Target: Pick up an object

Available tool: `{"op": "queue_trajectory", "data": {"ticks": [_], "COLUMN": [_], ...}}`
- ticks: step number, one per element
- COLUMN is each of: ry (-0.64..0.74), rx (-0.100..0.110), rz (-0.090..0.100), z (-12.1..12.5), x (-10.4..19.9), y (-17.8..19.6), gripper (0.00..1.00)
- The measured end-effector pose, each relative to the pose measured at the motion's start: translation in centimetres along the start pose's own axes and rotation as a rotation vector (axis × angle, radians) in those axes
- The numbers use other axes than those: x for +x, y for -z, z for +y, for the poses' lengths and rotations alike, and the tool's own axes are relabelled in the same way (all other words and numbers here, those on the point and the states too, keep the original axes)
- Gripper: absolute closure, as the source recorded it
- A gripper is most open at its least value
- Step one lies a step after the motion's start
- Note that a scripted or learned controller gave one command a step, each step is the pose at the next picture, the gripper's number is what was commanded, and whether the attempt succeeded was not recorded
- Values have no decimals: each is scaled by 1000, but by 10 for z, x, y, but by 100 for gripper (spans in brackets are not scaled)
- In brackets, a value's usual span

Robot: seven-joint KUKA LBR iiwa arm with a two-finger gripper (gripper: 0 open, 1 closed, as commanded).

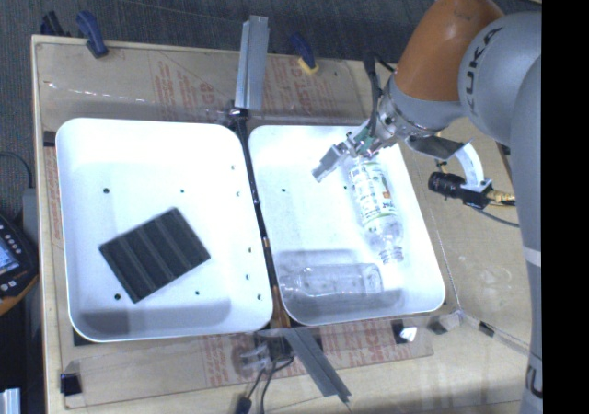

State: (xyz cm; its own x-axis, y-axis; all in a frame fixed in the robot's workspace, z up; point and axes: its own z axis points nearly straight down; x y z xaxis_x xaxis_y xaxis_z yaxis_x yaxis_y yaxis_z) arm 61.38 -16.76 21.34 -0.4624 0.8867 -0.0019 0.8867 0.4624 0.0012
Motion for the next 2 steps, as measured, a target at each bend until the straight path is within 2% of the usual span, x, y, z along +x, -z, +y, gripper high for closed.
{"op": "queue_trajectory", "data": {"ticks": [1, 2], "ry": [-158, -158], "rx": [4, 4], "rz": [4, 4], "z": [-24, -24], "x": [-34, -34], "y": [-87, -87], "gripper": [0, 0]}}
